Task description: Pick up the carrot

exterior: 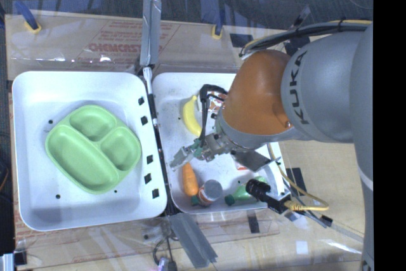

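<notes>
A: Where did the carrot lie?

B: In the right bin, near its front left corner, lengthwise toward the front wall, with a small grey-capped jar just beside it and a banana further back.

A: And the tool?

B: It hung just above the carrot's rear end, under the orange band of the arm. Whether it was released or clenched I could not tell; nothing was visibly between its parts.

A: How should the pick have gone?

B: My judgement: centre over the carrot's middle, turn the wrist so the grip crossed its narrow width, and descend straight, keeping clear of the jar and the bin wall. The green divided plate in the left bin posed no obstacle.
</notes>
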Motion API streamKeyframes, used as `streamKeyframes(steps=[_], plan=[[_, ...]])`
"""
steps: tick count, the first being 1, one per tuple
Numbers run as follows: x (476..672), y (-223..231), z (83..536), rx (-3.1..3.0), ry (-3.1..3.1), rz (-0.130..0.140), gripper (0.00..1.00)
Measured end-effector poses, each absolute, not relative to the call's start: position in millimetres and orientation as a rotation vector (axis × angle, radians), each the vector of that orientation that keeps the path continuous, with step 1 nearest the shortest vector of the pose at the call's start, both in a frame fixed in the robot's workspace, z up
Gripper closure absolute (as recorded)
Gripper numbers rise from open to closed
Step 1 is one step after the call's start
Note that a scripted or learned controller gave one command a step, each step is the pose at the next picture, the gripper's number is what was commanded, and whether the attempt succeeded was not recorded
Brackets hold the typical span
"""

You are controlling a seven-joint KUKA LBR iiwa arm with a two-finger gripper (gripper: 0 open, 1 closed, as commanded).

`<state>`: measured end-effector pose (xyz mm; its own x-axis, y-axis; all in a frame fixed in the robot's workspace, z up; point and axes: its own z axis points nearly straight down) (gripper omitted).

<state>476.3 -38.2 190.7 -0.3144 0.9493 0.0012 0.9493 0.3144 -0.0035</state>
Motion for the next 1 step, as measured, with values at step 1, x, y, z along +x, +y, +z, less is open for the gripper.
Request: streamKeyframes(steps=[1], plan=[[476.6, 15.8, 191.0, -1.615, -2.69, 0.003, 0.0]])
